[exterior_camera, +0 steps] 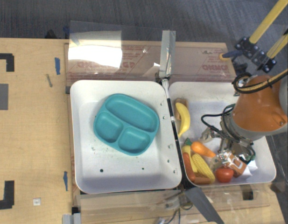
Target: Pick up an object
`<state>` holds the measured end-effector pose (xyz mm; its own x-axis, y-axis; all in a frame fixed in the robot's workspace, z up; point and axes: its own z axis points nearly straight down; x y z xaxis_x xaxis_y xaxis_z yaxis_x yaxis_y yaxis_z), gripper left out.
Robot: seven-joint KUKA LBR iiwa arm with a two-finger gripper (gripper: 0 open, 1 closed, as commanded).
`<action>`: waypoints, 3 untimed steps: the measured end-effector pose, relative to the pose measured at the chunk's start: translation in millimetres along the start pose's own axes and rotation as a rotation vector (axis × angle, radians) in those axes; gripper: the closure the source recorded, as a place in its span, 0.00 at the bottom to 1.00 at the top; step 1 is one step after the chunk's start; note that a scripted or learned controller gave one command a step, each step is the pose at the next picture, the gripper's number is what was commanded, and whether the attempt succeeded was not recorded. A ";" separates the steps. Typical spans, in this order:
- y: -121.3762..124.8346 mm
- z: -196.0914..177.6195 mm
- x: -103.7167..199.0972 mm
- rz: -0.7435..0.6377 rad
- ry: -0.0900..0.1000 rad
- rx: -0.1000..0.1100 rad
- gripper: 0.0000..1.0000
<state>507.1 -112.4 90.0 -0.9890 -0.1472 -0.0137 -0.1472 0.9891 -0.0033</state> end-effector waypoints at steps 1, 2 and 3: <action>13.2 -99.7 -91.7 -0.109 -0.001 -0.001 0.00; 18.4 -37.6 -25.2 -0.132 0.016 -0.007 0.00; 2.5 -13.0 -30.1 -0.104 -0.014 0.014 0.00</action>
<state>536.3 -105.5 103.4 -0.9680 -0.2496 -0.0269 -0.2491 0.9683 -0.0191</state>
